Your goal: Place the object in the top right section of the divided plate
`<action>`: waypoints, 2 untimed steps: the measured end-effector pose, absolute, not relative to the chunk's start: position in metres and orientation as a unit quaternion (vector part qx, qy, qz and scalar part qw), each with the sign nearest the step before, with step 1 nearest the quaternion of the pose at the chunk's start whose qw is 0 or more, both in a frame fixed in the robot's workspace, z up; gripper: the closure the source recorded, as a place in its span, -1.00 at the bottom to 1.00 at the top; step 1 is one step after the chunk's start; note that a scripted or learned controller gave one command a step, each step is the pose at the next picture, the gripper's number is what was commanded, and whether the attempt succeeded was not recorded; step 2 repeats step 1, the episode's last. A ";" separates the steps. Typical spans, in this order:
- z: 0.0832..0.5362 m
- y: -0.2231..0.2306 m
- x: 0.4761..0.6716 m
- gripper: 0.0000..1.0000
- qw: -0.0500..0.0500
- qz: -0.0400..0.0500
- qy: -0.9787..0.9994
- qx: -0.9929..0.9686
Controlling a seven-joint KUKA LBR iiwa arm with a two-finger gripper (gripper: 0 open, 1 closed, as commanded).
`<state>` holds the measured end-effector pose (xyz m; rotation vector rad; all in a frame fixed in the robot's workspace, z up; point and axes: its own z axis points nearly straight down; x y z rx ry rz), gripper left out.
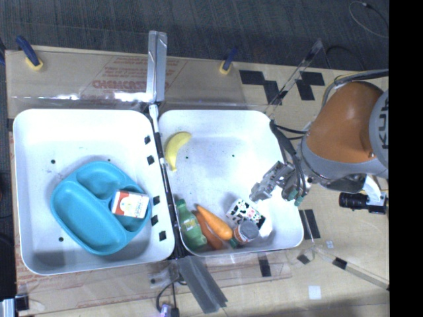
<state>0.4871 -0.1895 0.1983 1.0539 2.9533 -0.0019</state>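
A blue divided plate (74,211) lies in the left bin (39,137). A small red and white carton (129,205) rests in the plate's right-hand section, against the divider. My gripper (274,190) hangs over the right side of the right bin (218,134), just above and to the right of a black-and-white cow-patterned item (245,212). Its fingers are open and nothing is between them.
The right bin holds a banana (174,147) near its left wall. Along its front wall lie a green bottle (189,226), a carrot (215,223) and a small can (249,232). The arm's orange band (344,127) hovers past the bin's right wall.
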 end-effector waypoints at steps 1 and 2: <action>0.198 -0.189 0.487 -1.00 0.003 -0.001 0.942 0.336; 0.198 -0.189 0.487 -1.00 0.003 -0.001 0.942 0.336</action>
